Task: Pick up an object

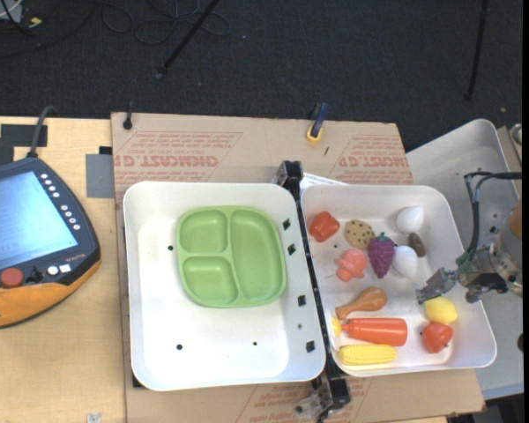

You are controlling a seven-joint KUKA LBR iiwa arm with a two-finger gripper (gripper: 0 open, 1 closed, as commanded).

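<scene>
The right white bin [458,203] holds several toy foods: a red pepper [324,226], a cookie [359,232], a white egg [410,218], purple grapes [382,254], a pink piece [352,263], a drumstick [363,303], a carrot [376,330], corn [367,354], a yellow lemon [441,310] and a red fruit [436,336]. My gripper [458,282] hangs low over the bin's right side, just above the lemon and right of the grapes. Nothing visibly sits in it.
The left white bin [150,342] bears a green divided plate [230,256]. A teach pendant [31,232] lies on the bench at far left. A yellow clamp [316,131] sits on the cardboard behind the bins. Cables [476,192] loop at the right.
</scene>
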